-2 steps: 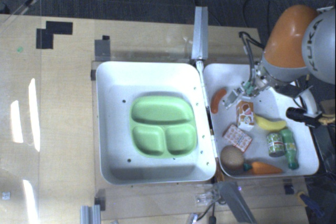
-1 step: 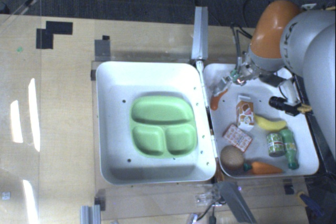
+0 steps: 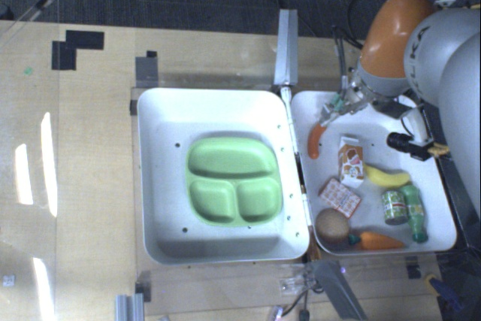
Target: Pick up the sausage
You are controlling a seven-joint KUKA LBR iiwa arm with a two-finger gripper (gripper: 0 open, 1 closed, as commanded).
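1. The sausage (image 3: 316, 140) lies in the right bin (image 3: 449, 233), close against that bin's left wall, its long axis running near-upright in the view with a slight lean. It is a small reddish-orange link, rounded at both ends.

2. The gripper (image 3: 336, 108) sits just above and to the right of the sausage's upper end, at the tip of the grey arm with its orange band (image 3: 393, 34). Whether the fingers are spread or closed cannot be told here; the metal parts blur together, and nothing is visibly between them.

3. From the fingers, the sausage is just below and slightly left, seemingly not quite touching, though contact at the upper tip cannot be ruled out.

4. Handling, as a judgement: likely a light toy piece, probably smooth and somewhat slippery, firm enough to resist a pinch but round enough to roll or squirt out of a loose one.

5. Best hold: across the narrow width at mid-length, fingers closing perpendicular to the long axis. A hold at the tapering end would tend to slip off.

6. The bin wall just left of the sausage leaves little room for the finger on that side.

7. Further below and right of the fingers lie a small carton (image 3: 350, 161), a banana (image 3: 387, 177) and a patterned packet (image 3: 340, 196), all apart from the sausage.
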